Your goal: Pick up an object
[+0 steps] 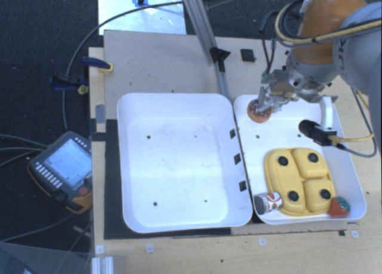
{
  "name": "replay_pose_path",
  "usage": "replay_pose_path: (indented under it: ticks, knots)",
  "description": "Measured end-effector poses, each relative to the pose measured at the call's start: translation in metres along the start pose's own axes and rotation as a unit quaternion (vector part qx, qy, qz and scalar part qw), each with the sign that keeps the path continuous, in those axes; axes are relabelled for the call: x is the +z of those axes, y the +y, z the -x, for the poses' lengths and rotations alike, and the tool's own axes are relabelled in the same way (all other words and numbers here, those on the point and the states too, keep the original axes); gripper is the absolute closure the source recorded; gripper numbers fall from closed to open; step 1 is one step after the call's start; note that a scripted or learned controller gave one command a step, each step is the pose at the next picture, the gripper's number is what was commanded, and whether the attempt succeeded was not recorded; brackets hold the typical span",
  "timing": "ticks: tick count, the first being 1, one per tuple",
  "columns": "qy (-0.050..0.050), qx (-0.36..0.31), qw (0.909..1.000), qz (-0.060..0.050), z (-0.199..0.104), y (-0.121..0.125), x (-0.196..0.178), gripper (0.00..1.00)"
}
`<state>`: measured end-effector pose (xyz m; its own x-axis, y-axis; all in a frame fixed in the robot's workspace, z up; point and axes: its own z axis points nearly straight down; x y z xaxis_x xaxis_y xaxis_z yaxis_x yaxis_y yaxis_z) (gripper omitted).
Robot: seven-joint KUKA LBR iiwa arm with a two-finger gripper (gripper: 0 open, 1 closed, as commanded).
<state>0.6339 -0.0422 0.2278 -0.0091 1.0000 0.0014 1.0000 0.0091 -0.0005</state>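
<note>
At the far left a handheld control pendant lies off the bench, cables trailing from it, and a blue clamp grips the bench's upper left corner. The left bin comes next, its white floor showing only faint scuffs. Black clips sit along the seam where it meets the right bin. In that bin's near left corner lies a small red-and-white can, touching a yellow moulded tray with dark dots — a red strawberry-like piece sits at the tray's right. At the bin's upper left corner a small brown, doughnut-like object rests, and the gripper sits right on top of it — whether its fingers are spread or pinching cannot be told. The grey arm with its orange band fills the upper right.
</note>
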Motion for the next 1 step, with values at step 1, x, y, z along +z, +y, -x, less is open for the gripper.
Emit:
replay_pose_path:
  ticks: [1]
  knots:
    - [0.000,0.000,1.0000,-0.001,-0.0476,-0.0150,0.0105,1.00]
